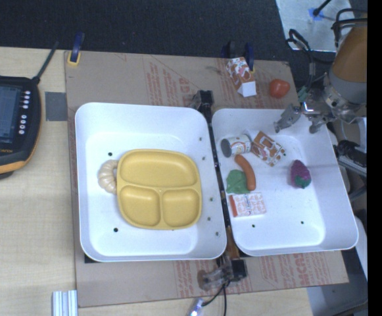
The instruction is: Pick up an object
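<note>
Claw (pixel 302 118) open wide, holds nothing, hangs over right bin (pixel 335 196) far edge. Purple toy (pixel 300 174) sits nearest, straight toward camera from claw.

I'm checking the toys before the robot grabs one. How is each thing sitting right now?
hand: open, holding nothing, over the right bin's top edge
yellow tray: flat in the left bin
sausage: lying in the right bin
purple toy: lying loose in the right bin
can: on its side
</note>
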Tool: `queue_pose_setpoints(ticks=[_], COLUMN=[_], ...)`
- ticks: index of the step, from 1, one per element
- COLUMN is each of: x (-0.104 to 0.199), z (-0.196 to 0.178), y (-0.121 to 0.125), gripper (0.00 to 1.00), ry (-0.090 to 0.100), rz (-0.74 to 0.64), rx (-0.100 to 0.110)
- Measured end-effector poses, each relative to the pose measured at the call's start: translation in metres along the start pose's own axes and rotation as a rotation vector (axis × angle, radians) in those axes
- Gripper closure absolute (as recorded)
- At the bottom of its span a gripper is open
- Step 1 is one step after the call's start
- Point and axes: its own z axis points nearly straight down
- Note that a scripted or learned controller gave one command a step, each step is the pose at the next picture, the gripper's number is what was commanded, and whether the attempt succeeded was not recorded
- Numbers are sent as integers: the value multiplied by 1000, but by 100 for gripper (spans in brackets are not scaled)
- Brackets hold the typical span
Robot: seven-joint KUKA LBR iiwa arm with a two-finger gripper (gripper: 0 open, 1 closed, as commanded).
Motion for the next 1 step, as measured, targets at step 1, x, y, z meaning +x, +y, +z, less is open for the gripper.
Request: queue_pose_setpoints(ticks=[1], x=[64], z=[67], y=[-49], gripper=[0], ry=[0], rz=[-3], rx=[2])
